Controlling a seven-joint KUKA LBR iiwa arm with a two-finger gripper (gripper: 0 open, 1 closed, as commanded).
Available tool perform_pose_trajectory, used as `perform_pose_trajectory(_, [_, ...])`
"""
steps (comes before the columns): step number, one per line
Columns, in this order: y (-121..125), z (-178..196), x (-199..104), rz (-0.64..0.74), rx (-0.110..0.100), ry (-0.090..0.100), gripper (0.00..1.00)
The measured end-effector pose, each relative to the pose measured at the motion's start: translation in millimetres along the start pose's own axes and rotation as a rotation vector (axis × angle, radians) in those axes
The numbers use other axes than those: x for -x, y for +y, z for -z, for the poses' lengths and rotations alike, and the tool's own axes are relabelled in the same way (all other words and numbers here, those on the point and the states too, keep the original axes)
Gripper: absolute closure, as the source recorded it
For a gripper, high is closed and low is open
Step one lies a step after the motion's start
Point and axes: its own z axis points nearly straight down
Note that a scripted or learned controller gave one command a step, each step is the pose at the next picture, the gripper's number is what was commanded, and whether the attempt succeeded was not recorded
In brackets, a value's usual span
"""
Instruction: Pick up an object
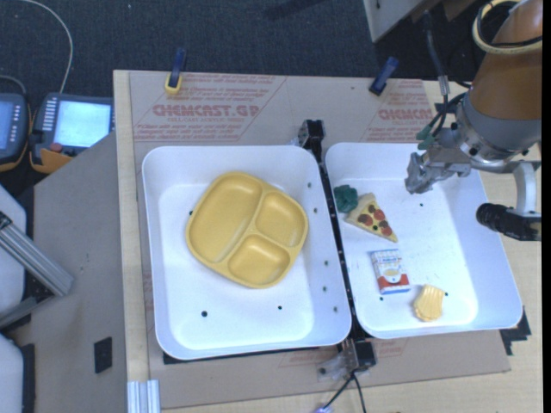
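My gripper point(419, 179): it hangs over the top part of the right bin point(482, 269), up near the bin's 12 o'clock side. My grey arm with its orange band comes in from 2 o'clock.
My fingers: they look small and dark from up here. I cannot tell if they are open or shut. I see nothing between them.
Pizza point(372, 216): a toy slice, lying flat in the right bin. Its long way runs from 10 o'clock to 4 o'clock. It sits at about 8 o'clock from my gripper, near but not touching.
Green toy point(346, 198): just beside the pizza, at the pizza's 10 o'clock end.
Box point(390, 271): a small red and white box, its long way running 12 to 6 o'clock. It is at about 7 o'clock from my gripper, well apart.
Yellow toy point(429, 303): at 6 o'clock from my gripper, the farthest one.
Plate point(247, 229): yellow, with three parts, alone in the left bin point(172, 291).
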Motion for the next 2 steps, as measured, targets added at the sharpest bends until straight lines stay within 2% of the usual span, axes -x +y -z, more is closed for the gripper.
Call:
perform_pose_trajectory(1, [-1.2,-15.0,-57.2,0.0,0.0,0.0,1.0])
perform_pose_trajectory(2, [-17.7,-17.7,-108.8,-0.001,0.0,-0.001,1.0])
